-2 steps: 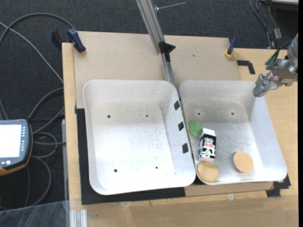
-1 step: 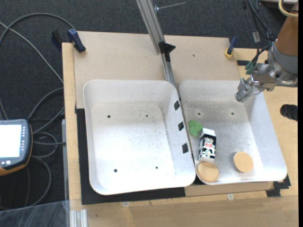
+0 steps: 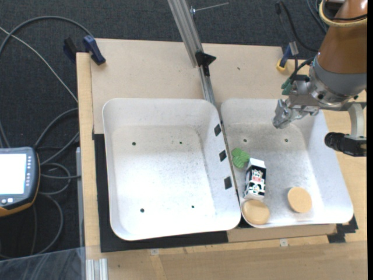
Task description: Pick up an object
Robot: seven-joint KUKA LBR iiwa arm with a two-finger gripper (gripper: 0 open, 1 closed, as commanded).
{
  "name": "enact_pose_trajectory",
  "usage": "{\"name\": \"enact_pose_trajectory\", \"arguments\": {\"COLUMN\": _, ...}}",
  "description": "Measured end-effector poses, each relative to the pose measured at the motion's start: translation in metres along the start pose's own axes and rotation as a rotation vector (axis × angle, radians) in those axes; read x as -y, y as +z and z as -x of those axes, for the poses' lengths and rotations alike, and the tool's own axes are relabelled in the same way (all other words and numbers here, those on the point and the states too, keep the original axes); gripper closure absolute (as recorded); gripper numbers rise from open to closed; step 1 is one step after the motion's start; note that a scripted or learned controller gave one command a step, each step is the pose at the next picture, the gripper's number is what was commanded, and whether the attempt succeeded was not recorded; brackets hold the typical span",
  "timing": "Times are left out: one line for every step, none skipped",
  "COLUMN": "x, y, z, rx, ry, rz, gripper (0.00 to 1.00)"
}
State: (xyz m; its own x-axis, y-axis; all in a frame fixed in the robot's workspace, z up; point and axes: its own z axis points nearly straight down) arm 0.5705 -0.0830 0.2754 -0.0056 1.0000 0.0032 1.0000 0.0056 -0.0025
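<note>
Evidently the pick has hardly begun: nothing is lifted, and every object lies on the floor of the right-hand shallow white plastic bin (image 3: pixel 326 174). The grey two-finger gripper (image 3: pixel 282 116) hangs over that bin's far end, at about twelve o'clock from the objects and well apart from all of them. Whether it is open or closed cannot be told from this slanted view; nothing is seen in its grasp.

Which object will be picked cannot be told; four candidates cluster at the bin's near end. A small white carton with black cow-like markings (image 3: pixel 255 179) lies near the bin's left wall, its long axis running roughly twelve to six o'clock, with the narrower top end toward twelve. Just beside it, at about eleven o'clock, sits a small crumpled green piece (image 3: pixel 239 157). A tan round disc (image 3: pixel 255 212) lies at six o'clock from the carton, touching or nearly touching it, and a second tan round disc (image 3: pixel 299 199) rests toward four o'clock, apart from it; neither disc has a long axis.

By my judgement, what remains is the whole approach, descent, closing and lift.
</note>
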Motion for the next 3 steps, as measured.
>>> {"name": "enact_pose_trajectory", "arguments": {"x": 0.011, "y": -0.001, "z": -0.053, "rx": -0.001, "ry": -0.001, "rz": -0.001, "gripper": 1.00}}
{"name": "enact_pose_trajectory", "arguments": {"x": 0.014, "y": 0.021, "z": -0.108, "rx": 0.000, "ry": -0.001, "rz": -0.002, "gripper": 1.00}}
{"name": "enact_pose_trajectory", "arguments": {"x": 0.024, "y": 0.040, "z": -0.158, "rx": 0.000, "ry": -0.001, "rz": -0.003, "gripper": 1.00}}
